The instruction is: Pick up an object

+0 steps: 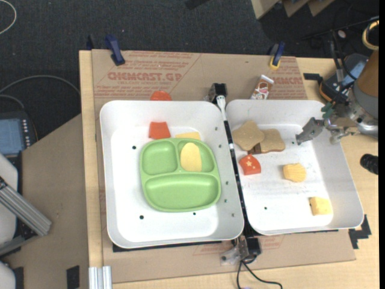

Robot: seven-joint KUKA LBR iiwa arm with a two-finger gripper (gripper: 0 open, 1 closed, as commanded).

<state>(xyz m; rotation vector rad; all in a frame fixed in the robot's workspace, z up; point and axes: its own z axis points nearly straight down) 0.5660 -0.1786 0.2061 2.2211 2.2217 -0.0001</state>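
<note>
The right bin holds two tan cookie-shaped pieces, a red strawberry-like piece, a ridged yellow chip and a yellow block. In the left bin a green divided plate carries a yellow oval piece; an orange-red block lies just behind the plate. My gripper comes in from the right and hovers over the right bin's back right part, above and right of the cookies. Nothing shows between its fingers.
A small brown-and-white carton lies on the cardboard behind the right bin. Blue clamps hold the board's back edge. An orange disc sits behind the left bin. A black bar runs between the bins.
</note>
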